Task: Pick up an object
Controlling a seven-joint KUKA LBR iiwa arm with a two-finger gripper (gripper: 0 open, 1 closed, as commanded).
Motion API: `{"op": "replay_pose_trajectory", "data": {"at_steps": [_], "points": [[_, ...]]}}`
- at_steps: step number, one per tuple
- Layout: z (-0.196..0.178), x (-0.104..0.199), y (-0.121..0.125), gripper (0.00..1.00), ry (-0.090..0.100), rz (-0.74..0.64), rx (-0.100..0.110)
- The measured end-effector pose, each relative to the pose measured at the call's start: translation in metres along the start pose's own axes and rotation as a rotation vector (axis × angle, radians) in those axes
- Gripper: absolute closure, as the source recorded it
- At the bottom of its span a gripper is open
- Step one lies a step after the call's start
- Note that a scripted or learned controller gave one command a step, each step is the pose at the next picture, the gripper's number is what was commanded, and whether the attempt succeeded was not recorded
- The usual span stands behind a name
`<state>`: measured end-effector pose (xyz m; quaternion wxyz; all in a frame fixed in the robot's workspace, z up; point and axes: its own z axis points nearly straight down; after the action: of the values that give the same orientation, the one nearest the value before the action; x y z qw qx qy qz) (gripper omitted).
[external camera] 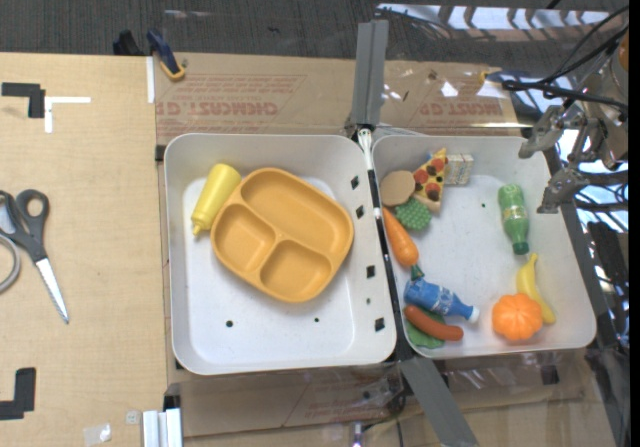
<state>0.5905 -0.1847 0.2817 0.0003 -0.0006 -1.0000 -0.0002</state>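
Camera view showed the claw (560,160) at the right bin's (470,235) far right rim, among cables; whether it was spread or pressed together could not be told. In that bin a green bottle (513,219) lay with its long axis running near to far, cap toward the near side. A banana (531,284) and an orange (517,317) lay nearer. The left bin (200,335) held a yellow tray (283,233) and a yellow bottle (214,197).

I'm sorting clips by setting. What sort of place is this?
Most likely a robotics lab bench: two white bins clamped side by side, toy food such as a banana and an orange tray, with cables and scissors nearby.
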Motion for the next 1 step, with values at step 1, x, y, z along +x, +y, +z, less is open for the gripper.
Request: {"op": "replay_pose_trajectory", "data": {"at_steps": [1], "points": [[0.1688,0.0429,-0.0289,0.00,0.001,-0.163,-0.001]]}}
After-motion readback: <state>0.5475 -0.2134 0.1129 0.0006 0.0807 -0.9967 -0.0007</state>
